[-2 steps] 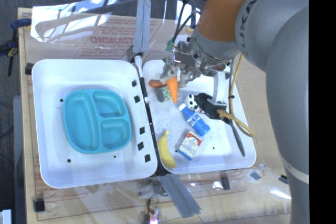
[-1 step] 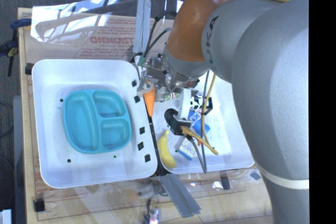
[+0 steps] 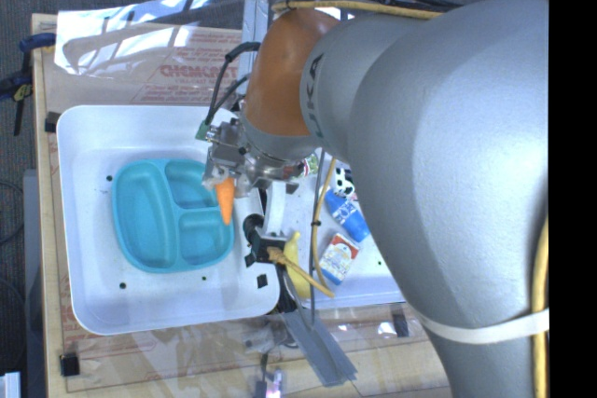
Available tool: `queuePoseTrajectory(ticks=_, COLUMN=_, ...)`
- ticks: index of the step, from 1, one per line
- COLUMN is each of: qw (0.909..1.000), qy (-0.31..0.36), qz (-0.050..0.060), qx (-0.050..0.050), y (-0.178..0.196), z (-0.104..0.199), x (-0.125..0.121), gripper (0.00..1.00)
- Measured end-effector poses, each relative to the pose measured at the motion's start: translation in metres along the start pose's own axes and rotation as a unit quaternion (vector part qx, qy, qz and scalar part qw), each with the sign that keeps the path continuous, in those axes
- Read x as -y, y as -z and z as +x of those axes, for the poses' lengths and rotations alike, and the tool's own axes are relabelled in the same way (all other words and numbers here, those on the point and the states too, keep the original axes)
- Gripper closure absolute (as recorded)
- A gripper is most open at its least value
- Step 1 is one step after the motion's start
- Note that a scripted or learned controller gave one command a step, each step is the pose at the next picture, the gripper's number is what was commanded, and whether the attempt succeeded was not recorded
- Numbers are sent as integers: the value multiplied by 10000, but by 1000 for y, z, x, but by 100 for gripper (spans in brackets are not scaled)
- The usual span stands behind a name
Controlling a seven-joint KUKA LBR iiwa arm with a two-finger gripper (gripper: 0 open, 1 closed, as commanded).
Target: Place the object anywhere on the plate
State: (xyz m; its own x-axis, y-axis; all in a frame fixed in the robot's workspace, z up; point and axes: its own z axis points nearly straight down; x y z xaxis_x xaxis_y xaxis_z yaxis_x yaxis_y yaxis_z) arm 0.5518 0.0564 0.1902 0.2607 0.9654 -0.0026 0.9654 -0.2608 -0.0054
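A light blue divided plate (image 3: 168, 214) lies in the left white bin (image 3: 84, 154). My gripper (image 3: 224, 185) hangs over the plate's right rim, by its upper right compartment. A small orange carrot-shaped object (image 3: 226, 203) pokes down from between its fingers, so the gripper is shut on it. The object's tip hangs just over the plate's right edge; I cannot tell whether it touches. The upper part of the object is hidden by the gripper.
The right bin (image 3: 373, 280) holds a blue and white carton (image 3: 349, 217), a small carton with red print (image 3: 336, 259) and a yellow banana-like thing (image 3: 295, 264). The large grey arm (image 3: 438, 154) covers most of the right bin.
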Motion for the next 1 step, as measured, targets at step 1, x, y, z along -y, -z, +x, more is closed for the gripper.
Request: queuePoseTrajectory(ticks=1, qw=10000, qy=-4, qz=-3, qx=-1, y=0, z=0, x=0, gripper=0)
